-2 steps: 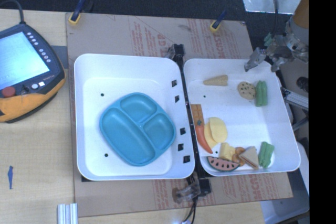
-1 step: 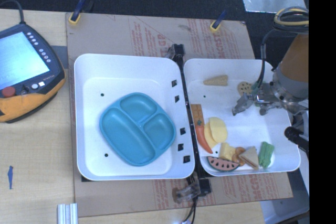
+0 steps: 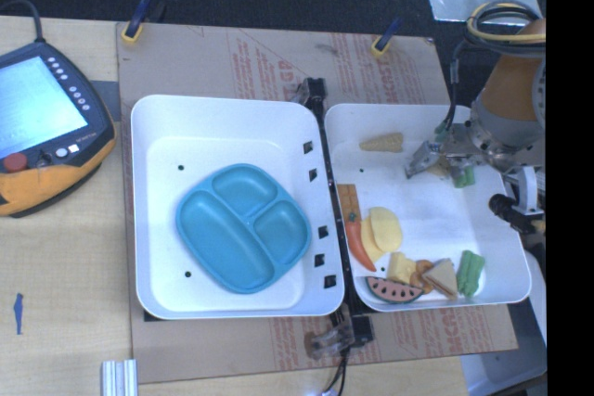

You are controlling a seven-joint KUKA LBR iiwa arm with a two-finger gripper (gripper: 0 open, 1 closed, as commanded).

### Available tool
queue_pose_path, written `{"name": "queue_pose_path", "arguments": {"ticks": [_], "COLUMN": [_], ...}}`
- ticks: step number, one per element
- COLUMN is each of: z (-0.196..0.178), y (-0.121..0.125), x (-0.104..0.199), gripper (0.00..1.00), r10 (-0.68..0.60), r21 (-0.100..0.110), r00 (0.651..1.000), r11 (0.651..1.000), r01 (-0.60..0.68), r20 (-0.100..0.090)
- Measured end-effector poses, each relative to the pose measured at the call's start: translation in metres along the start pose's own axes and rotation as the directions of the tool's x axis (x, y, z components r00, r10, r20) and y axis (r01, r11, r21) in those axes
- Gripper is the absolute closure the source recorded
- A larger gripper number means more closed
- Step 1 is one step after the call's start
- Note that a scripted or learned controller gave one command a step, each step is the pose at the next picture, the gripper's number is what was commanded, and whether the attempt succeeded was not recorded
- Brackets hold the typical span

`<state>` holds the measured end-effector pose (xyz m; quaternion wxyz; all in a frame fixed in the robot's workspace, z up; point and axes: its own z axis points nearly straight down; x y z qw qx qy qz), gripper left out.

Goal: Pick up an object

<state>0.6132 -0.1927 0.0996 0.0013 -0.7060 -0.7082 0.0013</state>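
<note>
Jaws of the gripper (image 3: 444, 160) were hard to read; whether they stood wide or narrow could not be told. It hung over the far right part of the right bin (image 3: 422, 210). Toy foods lay there: a tan wedge (image 3: 382, 142) at the far side, a yellow piece (image 3: 385, 228), a watermelon slice (image 3: 393, 289) and a green piece (image 3: 471, 272) near. In the left bin (image 3: 148, 199) sat a blue divided plate (image 3: 242, 226).
</note>
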Motion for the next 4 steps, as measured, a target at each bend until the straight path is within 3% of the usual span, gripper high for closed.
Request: {"name": "queue_pose_path", "arguments": {"ticks": [1,2,3,4], "z": [-0.023,0.005,0.004,-0.065], "y": [0.044,0.043,0.009,-0.024], "x": [-0.014,0.035,0.064,0.033], "gripper": [0.0,0.0,0.0,0.0], "r10": [-0.004,-0.005,-0.002,0.003], "r21": [0.01,0.003,-0.007,-0.007], "r00": [1.0,1.0,1.0,1.0], "r11": [1.0,1.0,1.0,1.0], "r01": [0.004,0.005,0.002,-0.003], "r20": [-0.014,0.006,0.006,0.004]}}
